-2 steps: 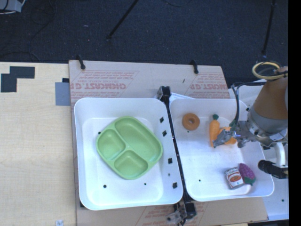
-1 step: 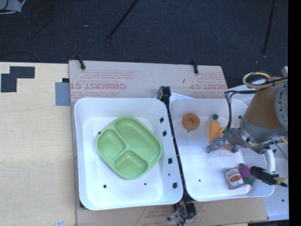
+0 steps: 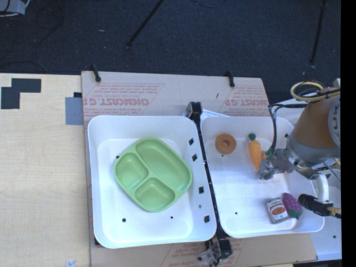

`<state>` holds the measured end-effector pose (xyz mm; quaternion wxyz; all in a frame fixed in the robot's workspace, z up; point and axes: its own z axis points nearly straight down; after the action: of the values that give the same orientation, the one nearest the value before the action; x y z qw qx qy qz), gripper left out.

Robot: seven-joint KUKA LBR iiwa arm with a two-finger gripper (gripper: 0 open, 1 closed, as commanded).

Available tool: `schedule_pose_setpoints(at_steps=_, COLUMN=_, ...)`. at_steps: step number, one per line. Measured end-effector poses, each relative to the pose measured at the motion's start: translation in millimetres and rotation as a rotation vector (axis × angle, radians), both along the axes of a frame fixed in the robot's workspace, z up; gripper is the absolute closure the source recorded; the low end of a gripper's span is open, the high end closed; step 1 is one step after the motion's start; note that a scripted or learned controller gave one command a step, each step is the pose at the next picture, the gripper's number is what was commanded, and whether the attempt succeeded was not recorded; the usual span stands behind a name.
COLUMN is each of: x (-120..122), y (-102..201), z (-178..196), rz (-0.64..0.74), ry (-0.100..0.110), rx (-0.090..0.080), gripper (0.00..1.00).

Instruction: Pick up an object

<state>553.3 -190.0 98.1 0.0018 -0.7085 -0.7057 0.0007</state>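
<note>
Reaching in from the right, the grey arm with its orange band was cut off by the frame edge, and its dark two-finger gripper hung low over the right shallow white bin. The fingers were a blurred dark mass, so whether they stood apart or together could not be told; nothing could be made out between them.

Just left of the gripper, touching or nearly so, lay the small orange plastic carrot with a green top. Its long axis ran roughly up and down the view, green end pointing away from the camera, tapered end toward the gripper.

Further left sat a brown ring-shaped toy doughnut. Near the bin's front right corner lay a small red-and-white labelled packet, its print too small to read, beside a purple knobbly toy.

A light green divided plastic plate rested in the left shallow white bin. Red print on the cardboard sheet behind the bins appeared upside down and was hard to read.
</note>
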Motion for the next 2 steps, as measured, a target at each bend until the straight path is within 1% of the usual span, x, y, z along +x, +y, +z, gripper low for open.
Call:
schedule_pose_setpoints(at_steps=1, x=2.4, y=-0.2, z=62.9, rz=0.005, ry=-0.005, rx=-0.002, gripper=1.00)
schedule_pose_setpoints(at_steps=2, x=-2.7, y=-9.9, z=116.0, rz=0.002, ry=-0.007, rx=-0.003, gripper=1.00)
